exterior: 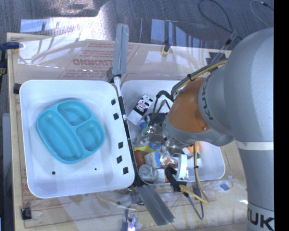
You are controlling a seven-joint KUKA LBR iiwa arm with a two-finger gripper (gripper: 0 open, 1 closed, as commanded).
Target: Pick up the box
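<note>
A small white box [141, 107] with a black-and-white print lies tilted at the upper left of the right bin [216, 163], close to the divider. My gripper [155, 137] reaches down into the pile of items in the middle of that bin, just below and to the right of the box. The grey arm and its orange band [188, 113] cover much of the bin. The gripper's tip is lost among the clutter, and I cannot see anything held in it.
The left bin [33, 95] holds a blue divided plate [70, 130]. In the right bin's lower left lie a clear round container [147, 173], an orange piece [140, 149] and colourful packets [160, 159]. Yellow cable [196, 179] hangs by the bin's front edge.
</note>
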